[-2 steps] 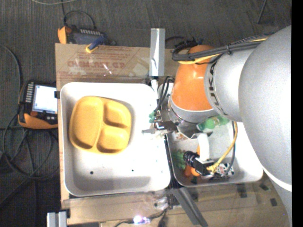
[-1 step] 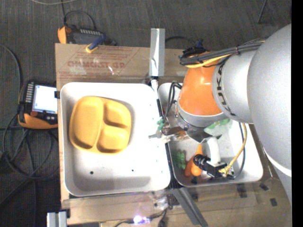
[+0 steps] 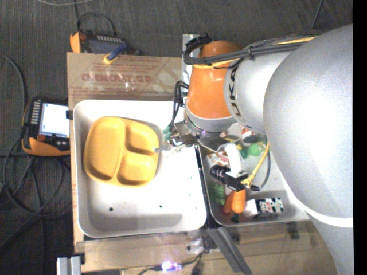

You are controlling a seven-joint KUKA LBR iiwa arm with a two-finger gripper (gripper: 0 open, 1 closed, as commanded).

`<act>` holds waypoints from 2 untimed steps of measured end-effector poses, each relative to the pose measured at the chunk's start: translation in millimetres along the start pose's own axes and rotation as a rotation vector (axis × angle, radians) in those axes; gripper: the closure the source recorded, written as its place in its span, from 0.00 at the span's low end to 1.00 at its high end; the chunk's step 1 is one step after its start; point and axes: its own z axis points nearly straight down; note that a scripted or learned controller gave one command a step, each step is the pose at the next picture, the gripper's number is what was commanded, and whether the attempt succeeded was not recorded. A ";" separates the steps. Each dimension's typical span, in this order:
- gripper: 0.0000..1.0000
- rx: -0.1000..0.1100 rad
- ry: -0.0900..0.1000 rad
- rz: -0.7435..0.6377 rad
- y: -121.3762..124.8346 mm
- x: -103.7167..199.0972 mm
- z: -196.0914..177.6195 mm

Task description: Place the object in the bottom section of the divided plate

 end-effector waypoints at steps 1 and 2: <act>1.00 0.000 -0.002 -0.183 42.0 82.7 48.7; 0.00 0.000 -0.003 -0.183 42.1 82.2 48.6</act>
